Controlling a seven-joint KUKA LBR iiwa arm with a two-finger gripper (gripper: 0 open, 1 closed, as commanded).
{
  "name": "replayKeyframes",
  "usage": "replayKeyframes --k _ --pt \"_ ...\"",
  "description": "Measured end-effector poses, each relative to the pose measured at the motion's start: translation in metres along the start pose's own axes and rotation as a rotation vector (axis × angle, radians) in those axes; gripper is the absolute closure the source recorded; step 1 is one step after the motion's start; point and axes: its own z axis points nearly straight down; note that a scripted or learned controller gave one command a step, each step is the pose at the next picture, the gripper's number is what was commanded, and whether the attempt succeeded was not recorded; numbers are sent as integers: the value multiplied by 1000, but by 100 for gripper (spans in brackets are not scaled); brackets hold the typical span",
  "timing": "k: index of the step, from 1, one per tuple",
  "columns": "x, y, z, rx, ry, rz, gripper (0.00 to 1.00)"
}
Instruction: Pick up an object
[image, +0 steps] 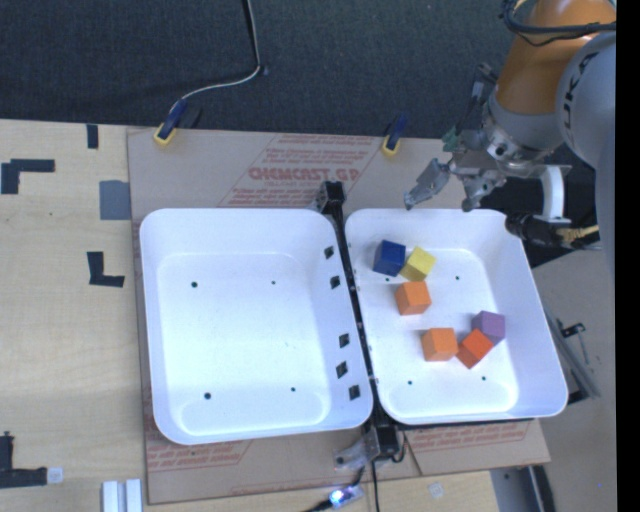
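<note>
The arm (555, 80) is cut off at the top and right, so most of its length can't be seen. The hand (448, 190) hangs above the far rim of the right bin (520, 290), its two fingers spread apart with nothing between them; one finger (425, 186) sticks out clearly, the other (470, 196) is harder to make out against the wrist.

The blocks all lie inside that bin, below and nearer than the hand, apart from it. Closest to it are the blue block (390, 257) and yellow block (419, 263), touching each other. Just beyond them sits an orange block (412, 297). Farther still lie another orange block (438, 344), a red-orange block (475, 348) and a purple block (489, 325), bunched together.

The left bin (240, 320) sits beside it on the desk (60, 300).
</note>
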Motion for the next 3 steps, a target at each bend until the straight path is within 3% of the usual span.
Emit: replayKeyframes --k 1,2,3 --pt "-1 -50 116 13 2 2 0" --pt "0 -26 172 -1 -4 0 0" --pt "-3 -26 158 -2 -8 0 100"
